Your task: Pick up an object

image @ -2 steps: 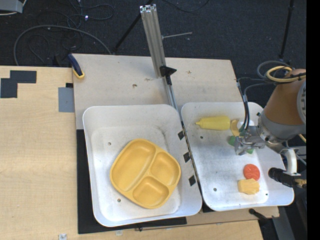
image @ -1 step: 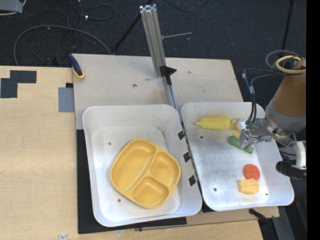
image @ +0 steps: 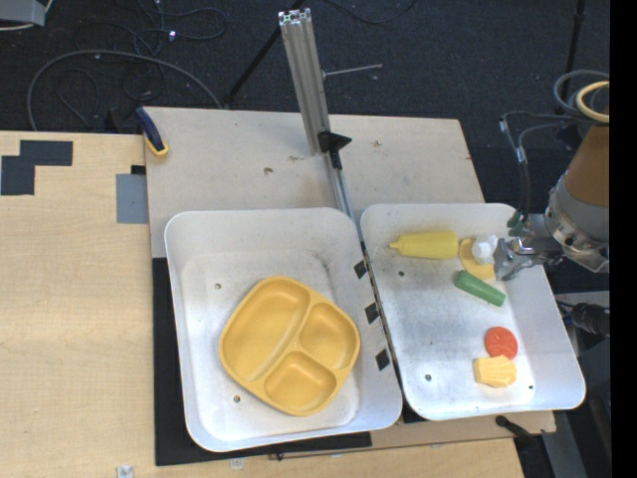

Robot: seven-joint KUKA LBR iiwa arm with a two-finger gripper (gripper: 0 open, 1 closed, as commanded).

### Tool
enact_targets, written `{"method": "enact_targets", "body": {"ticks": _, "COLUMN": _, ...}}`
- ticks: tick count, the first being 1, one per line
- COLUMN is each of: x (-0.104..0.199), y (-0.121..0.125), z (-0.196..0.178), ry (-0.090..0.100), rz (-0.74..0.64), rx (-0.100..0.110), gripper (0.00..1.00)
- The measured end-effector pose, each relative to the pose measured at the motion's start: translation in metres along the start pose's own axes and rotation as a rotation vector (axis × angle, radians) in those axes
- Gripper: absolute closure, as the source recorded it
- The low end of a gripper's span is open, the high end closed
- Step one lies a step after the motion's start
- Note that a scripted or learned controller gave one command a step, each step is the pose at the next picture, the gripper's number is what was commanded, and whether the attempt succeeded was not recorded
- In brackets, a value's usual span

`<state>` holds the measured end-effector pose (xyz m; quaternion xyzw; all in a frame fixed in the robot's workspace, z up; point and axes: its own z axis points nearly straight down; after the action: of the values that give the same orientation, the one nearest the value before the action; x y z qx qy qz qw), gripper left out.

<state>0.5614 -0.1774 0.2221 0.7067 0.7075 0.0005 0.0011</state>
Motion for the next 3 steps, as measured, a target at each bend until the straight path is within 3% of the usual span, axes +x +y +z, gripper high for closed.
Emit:
{"method": "enact_targets", "body": {"ticks": 1, "x": 0.055, "y": 0.007, "z": 0.008, "ry": 0.003, "rz": -0.004, "rx": 0.005, "gripper": 1.00}}
{"method": "enact_targets", "body": {"ticks": 3, "x": 0.173, "y": -0.002, "z": -0.010, "ry": 0.003, "rz": -0.004, "rx": 0.005, "gripper": 1.00}}
